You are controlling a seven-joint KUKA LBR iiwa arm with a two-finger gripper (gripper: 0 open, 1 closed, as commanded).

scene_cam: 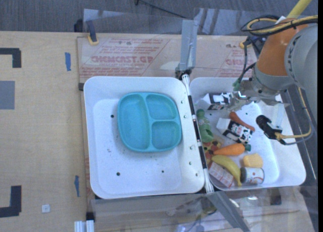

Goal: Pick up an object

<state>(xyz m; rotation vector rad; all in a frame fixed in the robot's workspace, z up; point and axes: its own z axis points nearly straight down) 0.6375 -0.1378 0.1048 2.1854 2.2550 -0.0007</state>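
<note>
Two white bins sit side by side on my bench (40,125), and I read them from the left. The left bin (101,175) carries a single teal divided plate (149,121), lying flat near its middle with three compartments; nothing lies in them, so I judge it a place to drop things rather than a thing to take.

The right bin (290,173) holds the pile I must choose from. Along its left wall lies a small green toy (206,134). Below that an orange carrot (229,150) lies across the pile, touching a yellow banana (227,166) just beneath it, and a red-and-white packet (221,176) is tucked under the banana. Just right of the banana sit a yellow block (253,161) and a can on its side (252,175). Higher up lie a white block (223,124) and a black-and-white checked box (238,132), with a red-orange piece across its top. They are heaped loosely, as dumped things are.

My jaws (241,95) hang over the bin's upper part, beside a small black-and-white item (218,98). Whether they are spread or pressed together I cannot tell; my wrist hides them. I see nothing pinched. The checked box lies near, just below them; the carrot and banana lie farther toward the bin's near edge.
</note>
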